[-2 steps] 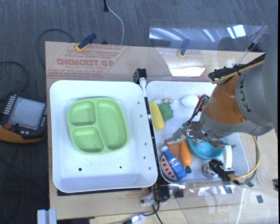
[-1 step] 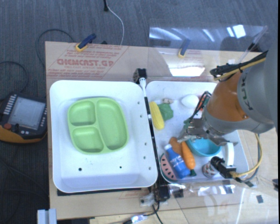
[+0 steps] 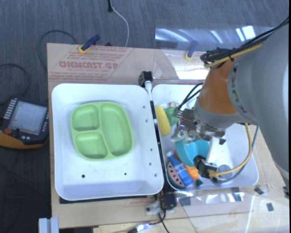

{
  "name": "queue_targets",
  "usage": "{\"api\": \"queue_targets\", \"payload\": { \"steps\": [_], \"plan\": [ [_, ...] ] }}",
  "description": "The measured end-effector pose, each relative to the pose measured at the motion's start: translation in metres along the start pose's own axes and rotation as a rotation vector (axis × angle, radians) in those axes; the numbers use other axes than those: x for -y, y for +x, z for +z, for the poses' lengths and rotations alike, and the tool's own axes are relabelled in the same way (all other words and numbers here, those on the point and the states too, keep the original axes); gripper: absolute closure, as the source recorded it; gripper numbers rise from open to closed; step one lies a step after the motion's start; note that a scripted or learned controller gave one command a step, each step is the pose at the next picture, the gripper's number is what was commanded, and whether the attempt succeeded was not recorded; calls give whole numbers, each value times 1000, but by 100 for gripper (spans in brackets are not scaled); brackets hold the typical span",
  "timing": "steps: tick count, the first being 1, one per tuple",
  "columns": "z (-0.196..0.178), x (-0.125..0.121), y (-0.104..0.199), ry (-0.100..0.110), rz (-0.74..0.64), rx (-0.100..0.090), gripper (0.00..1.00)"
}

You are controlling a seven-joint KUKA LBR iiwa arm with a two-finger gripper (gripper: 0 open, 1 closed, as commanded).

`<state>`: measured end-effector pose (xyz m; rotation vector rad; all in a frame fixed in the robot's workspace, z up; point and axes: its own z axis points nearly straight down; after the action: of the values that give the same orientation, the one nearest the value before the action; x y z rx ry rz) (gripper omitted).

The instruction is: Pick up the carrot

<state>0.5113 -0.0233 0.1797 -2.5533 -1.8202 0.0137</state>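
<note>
Rightward, the carrot lies in the right bin; claw state unclear.

Even, bright overhead light fills the scene, with soft, short shadows. Glare streaks the clear plastic sheet at one o'clock. The arm at three o'clock looks slightly blurred; the rest is fairly sharp.
</note>
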Motion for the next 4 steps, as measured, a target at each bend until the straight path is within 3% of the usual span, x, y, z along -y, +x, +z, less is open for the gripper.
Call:
{"api": "queue_targets", "payload": {
  "steps": [1,2,3,4],
  "plan": [
    [0,0,-1,0,1,1,0],
    [0,23,-23,0,-360,1,0],
    [65,2,-77,-4,-559,-2,0],
    [89,-10,-87,-30,-155,-5,0]
  ]
}}
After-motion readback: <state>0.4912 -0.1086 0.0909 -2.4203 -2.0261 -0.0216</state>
